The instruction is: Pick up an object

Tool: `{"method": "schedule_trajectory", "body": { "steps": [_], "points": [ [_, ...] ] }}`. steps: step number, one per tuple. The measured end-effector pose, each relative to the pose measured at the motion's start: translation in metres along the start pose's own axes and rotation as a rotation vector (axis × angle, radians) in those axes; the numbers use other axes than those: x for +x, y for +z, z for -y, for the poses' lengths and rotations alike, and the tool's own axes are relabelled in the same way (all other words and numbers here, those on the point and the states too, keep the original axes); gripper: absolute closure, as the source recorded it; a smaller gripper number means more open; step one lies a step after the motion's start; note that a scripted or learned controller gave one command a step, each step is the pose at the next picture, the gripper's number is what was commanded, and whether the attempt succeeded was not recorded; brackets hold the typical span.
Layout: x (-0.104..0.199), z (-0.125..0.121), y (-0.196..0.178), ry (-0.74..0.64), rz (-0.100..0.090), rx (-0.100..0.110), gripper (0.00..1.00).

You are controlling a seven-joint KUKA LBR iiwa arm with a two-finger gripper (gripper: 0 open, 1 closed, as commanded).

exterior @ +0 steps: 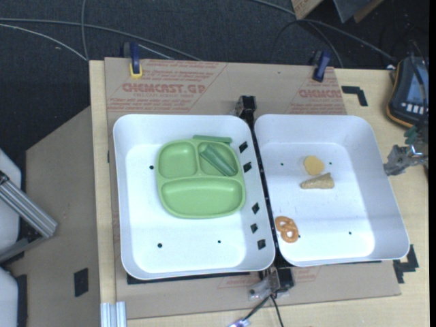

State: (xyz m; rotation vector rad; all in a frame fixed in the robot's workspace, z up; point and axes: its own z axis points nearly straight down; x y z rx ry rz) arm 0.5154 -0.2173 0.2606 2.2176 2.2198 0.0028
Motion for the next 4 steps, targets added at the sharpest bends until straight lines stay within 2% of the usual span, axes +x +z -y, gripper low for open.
{"method": "schedule_trajectory", "body": {
  "steps": [1, 2, 4],
  "points": [
    [0.052, -0.010, -0.007, -0.005, -0.003, 0.002, 1.00],
    [0.103, -0.026, 0.008, -0.005, -0.004, 0.006, 1.00],
    [0.198, -0.038, 0.008, -0.005, -0.004, 0.006, 1.00]
  ]
}}
